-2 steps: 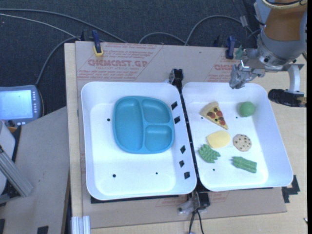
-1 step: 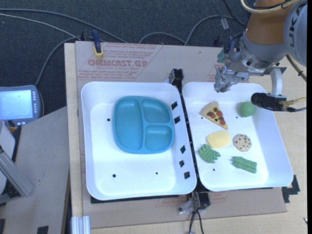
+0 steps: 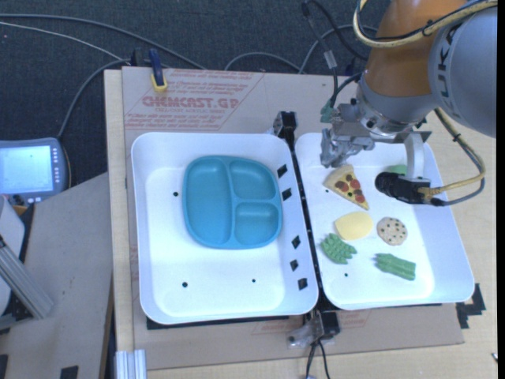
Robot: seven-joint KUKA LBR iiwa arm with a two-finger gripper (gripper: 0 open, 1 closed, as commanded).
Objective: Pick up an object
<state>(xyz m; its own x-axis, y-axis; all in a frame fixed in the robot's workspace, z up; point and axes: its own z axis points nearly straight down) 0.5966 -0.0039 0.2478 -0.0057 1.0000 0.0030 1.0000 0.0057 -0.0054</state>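
My gripper [image 3: 338,153] hangs over the far left part of the right bin [image 3: 442,279], just above the crust end of a toy pizza slice [image 3: 348,185]. Nothing shows between its fingers. Below the pizza lie a pale yellow piece [image 3: 353,227], a round cookie [image 3: 391,230], a leafy green piece [image 3: 338,249] and a green bean pod [image 3: 395,266]. A small green item [image 3: 397,169] peeks out behind the wrist hardware at the right.
A blue divided plate [image 3: 232,201] rests in the left bin [image 3: 158,235]. Black clips line the ridge between the two bins. A cardboard sheet lies under both bins, and cables trail off behind the bench.
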